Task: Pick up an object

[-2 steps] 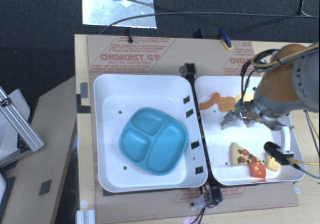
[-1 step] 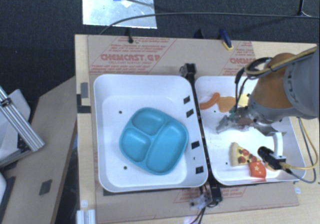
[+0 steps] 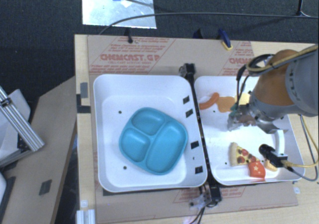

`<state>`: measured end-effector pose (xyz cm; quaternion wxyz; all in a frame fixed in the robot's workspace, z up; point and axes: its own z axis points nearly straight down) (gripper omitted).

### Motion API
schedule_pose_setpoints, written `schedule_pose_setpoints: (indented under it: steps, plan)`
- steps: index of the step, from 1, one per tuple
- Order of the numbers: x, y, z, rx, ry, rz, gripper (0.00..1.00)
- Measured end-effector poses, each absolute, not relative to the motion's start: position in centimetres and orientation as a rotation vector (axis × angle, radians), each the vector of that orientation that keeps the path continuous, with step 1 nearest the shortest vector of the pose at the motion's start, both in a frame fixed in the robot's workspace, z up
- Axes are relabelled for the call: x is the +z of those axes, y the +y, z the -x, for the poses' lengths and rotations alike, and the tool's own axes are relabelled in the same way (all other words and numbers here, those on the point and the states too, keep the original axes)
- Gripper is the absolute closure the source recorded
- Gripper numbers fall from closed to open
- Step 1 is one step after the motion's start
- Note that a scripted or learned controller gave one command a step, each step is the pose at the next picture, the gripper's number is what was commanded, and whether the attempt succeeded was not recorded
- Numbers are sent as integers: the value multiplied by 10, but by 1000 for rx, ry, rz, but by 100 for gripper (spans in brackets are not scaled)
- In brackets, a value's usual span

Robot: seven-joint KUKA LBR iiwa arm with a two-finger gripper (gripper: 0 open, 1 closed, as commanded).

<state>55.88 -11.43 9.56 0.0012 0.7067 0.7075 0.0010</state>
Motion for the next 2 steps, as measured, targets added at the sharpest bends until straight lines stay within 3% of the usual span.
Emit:
schedule_pose_setpoints:
  steps: [2]
  plan:
    - [187,-121,-559,5,2222,-2213,100]
